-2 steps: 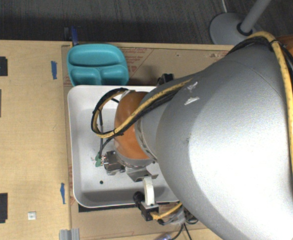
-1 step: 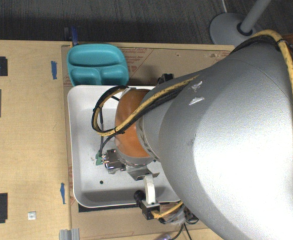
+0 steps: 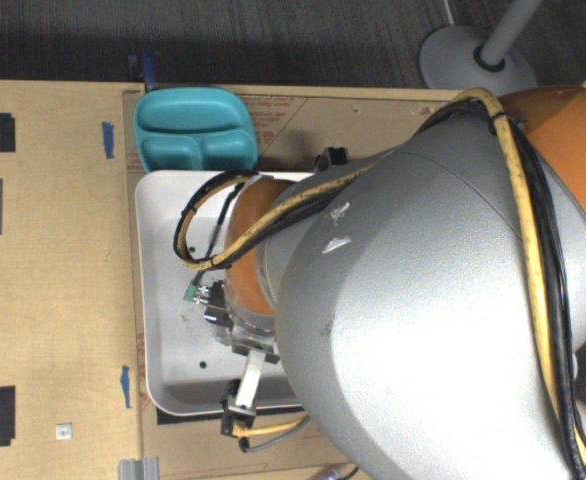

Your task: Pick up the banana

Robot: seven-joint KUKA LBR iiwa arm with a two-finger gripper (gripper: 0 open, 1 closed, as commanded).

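Presumably the banana lies in the white bin [image 3: 168, 358] beneath the arm [image 3: 403, 308]; its place cannot be told. The end effector [image 3: 231, 326] hangs low inside that bin; whether wide or narrow, I cannot tell. The grasp step seems in hand; next comes a firm close and a lift clear of the bin.

— What's lost here?
— The arm [image 3: 423, 298], itself cut off at the right and bottom edges, covers the right half of the bin [image 3: 168, 268].
— And at centre left?
— The gripper [image 3: 216, 306], a tangle of metal beneath the arm, too muddled to read. A black object [image 3: 329, 156] at upper centre is half hidden behind the arm; a speck [image 3: 63, 430] at lower left is too small to tell.
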